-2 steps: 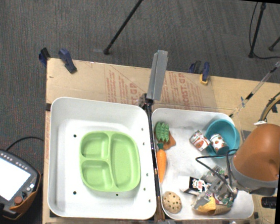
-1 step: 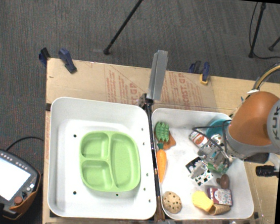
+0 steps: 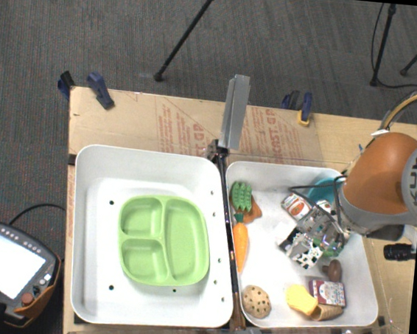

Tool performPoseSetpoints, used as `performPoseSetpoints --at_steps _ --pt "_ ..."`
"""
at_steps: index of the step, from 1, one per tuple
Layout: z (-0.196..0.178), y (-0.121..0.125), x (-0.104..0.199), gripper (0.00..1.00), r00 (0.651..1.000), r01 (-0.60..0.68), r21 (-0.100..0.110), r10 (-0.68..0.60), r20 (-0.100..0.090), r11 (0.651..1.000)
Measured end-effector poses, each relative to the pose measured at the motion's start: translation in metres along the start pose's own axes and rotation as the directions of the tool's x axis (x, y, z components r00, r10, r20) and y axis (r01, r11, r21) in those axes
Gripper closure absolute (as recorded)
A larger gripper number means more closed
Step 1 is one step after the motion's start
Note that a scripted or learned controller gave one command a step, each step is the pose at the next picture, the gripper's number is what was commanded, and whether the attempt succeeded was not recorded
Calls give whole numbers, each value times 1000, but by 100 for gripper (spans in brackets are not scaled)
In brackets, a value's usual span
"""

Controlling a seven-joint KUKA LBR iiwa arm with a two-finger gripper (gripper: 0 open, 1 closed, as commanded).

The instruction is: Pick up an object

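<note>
Where the picture is nearest to us, we see a tablet (image 3: 5, 271) with a bright screen on the floor at the left. Next comes the counter (image 3: 124, 120) with two white bins side by side.

We see a cookie (image 3: 257, 300) at the near edge of the right bin (image 3: 281, 178). Beside it lie a yellow block (image 3: 299, 299) and a small red box (image 3: 327, 292), close together. A little brown thing (image 3: 335, 270) sits just behind the box.

We see a green tray (image 3: 164, 239) with three parts in the middle of the left bin (image 3: 91, 187).

Farther back in the right bin, a carrot (image 3: 239, 244) lies along the left wall. A green toy (image 3: 241, 196) rests just behind it. A small black and white carton (image 3: 301, 248) lies under the hand (image 3: 320, 230), with a red and white packet (image 3: 295, 206) just behind it.

We see the hand low over the carton, and we cannot tell if it is open or closed. The arm (image 3: 381, 181) reaches in from the right, grey with an orange band.

Blue clamps (image 3: 99, 89) hold the far edge of the counter. Behind that, dark stand legs (image 3: 189, 31) cross the grey floor (image 3: 75, 22).
</note>
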State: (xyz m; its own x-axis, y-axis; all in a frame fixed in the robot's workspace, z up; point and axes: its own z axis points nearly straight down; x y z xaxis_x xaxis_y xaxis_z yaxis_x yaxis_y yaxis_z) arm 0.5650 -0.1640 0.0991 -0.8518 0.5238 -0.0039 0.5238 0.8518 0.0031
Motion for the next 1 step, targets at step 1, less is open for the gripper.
performPoseSetpoints --at_steps 1 --pt "0 0 0 0 1000 1 0 -1 -1 1000"
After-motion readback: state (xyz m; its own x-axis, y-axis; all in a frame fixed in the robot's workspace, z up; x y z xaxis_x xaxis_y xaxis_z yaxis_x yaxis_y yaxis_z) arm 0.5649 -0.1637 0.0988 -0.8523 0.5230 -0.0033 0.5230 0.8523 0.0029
